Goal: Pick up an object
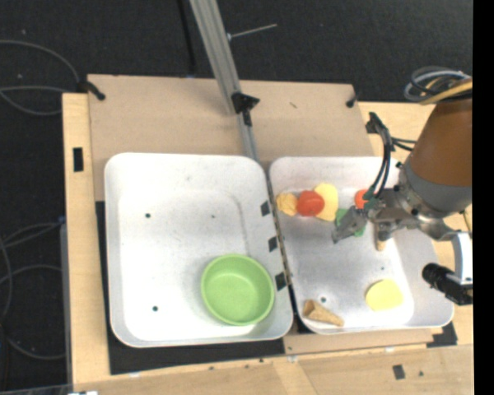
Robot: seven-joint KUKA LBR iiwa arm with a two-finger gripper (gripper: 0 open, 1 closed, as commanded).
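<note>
My gripper (362,231) hangs over the middle of the right bin (416,263), its two fingers spread open with bare bin floor between them. Just left of it lies a cluster of toy food: an orange-yellow piece (287,203), a red piece (310,204) and a yellow piece (327,196). A small green piece (353,223) sits right against the left finger (344,229), and a small orange-red bit (360,197) lies just behind it. A yellow disc (384,295) and a tan wedge (322,313) rest near the bin's front wall.
A green bowl (237,289) stands in the front right corner of the left bin (148,188). A slanted metal rail (218,48) rises from the back of the bench, between the bins. The arm's orange band (446,142) is at the right.
</note>
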